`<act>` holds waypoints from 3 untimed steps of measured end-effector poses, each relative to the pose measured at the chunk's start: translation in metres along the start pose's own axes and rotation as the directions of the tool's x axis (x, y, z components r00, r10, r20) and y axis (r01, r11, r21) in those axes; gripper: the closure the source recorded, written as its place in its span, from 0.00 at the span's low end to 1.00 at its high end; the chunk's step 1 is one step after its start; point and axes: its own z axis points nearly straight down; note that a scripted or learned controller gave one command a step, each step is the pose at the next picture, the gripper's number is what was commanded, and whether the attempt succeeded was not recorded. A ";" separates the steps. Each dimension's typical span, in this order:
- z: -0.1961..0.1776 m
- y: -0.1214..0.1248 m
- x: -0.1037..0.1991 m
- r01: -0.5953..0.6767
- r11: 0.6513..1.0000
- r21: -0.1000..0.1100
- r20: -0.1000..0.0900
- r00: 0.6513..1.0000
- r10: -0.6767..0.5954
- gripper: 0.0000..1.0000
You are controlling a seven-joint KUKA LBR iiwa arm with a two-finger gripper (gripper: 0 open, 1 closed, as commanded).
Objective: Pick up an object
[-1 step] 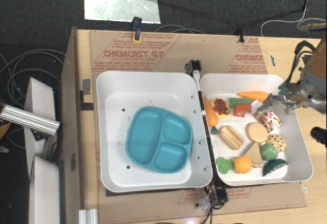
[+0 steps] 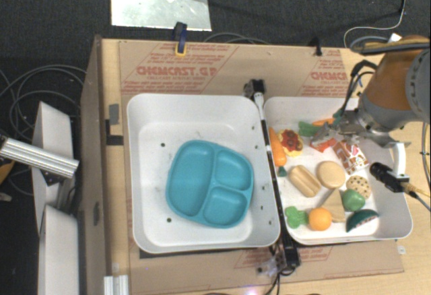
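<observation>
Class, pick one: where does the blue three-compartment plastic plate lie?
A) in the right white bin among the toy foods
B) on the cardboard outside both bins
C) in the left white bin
C: the blue three-compartment plastic plate lies flat on the floor of the left white bin.

Robot arm (image 2: 403,88), right edge of frame: rounded grey casing with a broad orange band above the wrist. Black cables loop beside the orange section. Metallic grey tool (image 2: 339,126) at mid-right, small and angular. Black cylindrical attachment on a white bracket below.
</observation>
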 end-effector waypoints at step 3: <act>0.030 0.028 -0.023 -0.007 1.000 0.031 -0.003 1.000 0.007 0.00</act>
